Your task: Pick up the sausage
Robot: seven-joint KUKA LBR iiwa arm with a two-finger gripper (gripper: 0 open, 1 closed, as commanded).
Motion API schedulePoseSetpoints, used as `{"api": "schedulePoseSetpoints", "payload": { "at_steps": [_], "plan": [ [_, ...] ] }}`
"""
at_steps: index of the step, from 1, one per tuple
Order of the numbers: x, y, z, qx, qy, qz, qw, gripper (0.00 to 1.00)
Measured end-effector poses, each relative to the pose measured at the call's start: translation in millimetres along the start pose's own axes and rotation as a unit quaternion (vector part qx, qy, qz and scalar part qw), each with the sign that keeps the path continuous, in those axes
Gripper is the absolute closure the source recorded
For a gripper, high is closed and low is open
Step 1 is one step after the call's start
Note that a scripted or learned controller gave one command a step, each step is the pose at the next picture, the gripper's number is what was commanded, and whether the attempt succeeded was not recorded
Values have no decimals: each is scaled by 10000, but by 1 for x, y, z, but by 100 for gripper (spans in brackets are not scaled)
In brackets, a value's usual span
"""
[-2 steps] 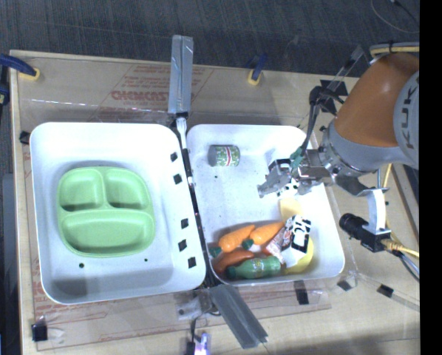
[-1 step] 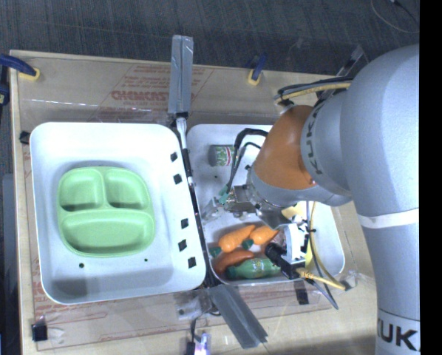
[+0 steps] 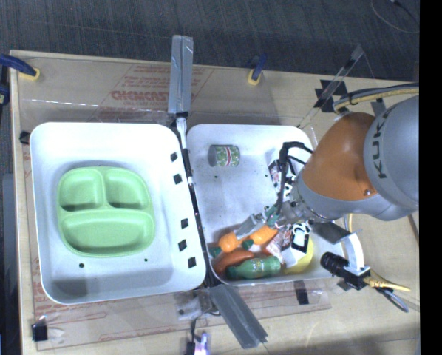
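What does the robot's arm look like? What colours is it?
The arm is fat and rounded, grey with a big shiny orange band near the wrist. Dark letters run down its grey side. Black cables loop beside the wrist, and the gripper end looks like small dark and silvery metal parts.

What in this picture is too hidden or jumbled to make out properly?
- The gripper's tips, camera view: the arm's orange band and wrist block them, so its state is unclear.
- The sausage, camera view: the pile of toy food in the right bin is too small and overlapped to single it out.
- The small can, camera view: its label is too blurred to read.
- The green tray shows clearly.
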State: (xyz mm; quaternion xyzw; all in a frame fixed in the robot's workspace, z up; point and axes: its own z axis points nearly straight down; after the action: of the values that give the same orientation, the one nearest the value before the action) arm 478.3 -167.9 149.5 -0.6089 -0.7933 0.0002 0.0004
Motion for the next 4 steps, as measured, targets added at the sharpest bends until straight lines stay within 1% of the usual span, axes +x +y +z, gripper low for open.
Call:
{"api": "schedulePoseSetpoints", "payload": {
  "at_steps": [1, 2, 3, 4],
  "plan": [
    [33, 60, 47, -2, -51, -650, 9979, 0],
    [-28, 12, 30, -5, -6, 484, 9988, 0],
    [29, 46, 59, 13, 3, 416, 9991, 0],
    [9, 129, 58, 13, 8, 2173, 9761, 0]
  ]
}}
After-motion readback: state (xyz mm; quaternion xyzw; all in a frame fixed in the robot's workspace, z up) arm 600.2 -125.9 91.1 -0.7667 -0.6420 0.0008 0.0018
